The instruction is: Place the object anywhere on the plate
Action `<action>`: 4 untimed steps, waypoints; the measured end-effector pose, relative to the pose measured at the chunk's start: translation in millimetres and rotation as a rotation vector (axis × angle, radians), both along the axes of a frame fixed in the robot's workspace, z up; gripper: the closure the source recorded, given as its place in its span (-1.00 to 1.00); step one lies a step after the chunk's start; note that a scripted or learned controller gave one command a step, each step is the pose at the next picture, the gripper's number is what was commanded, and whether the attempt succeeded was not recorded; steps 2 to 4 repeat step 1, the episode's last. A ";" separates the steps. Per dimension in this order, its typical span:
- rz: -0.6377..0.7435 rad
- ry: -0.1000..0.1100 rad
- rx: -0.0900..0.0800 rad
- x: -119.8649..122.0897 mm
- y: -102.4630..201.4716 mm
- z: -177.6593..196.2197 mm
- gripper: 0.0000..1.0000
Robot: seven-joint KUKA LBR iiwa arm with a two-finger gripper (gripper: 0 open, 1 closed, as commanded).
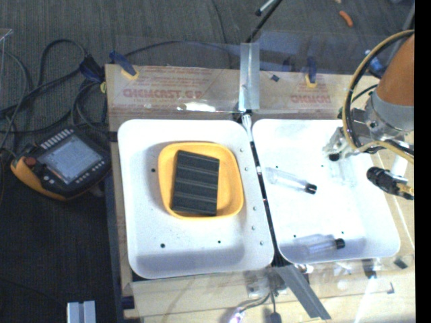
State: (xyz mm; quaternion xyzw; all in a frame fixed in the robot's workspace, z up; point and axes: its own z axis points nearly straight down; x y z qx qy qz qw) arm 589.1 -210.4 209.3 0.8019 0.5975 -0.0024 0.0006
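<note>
two clear marker pens and lie in the right white bin. a handheld control pendant with black cables rests on dark carpet beside the bench.

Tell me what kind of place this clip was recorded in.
Most likely a robotics lab or test cell, not a home. A wooden bench carries two white bins, a teach pendant lies on the carpet with loose cables, and the grey arm reaches in from the right.

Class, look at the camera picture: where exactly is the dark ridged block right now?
The dark ridged block lies on the yellow plate in the left white bin of the camera view, well away from the gripper over the right bin.
</note>
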 end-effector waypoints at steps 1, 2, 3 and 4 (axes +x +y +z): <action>0.000 0.000 0.000 0.1 0.0 0.3 -1.00; 0.000 0.000 0.000 0.1 0.0 0.3 -1.00; 0.000 0.000 0.000 0.1 0.0 0.3 -1.00; 0.000 0.000 0.000 0.1 0.0 0.3 -1.00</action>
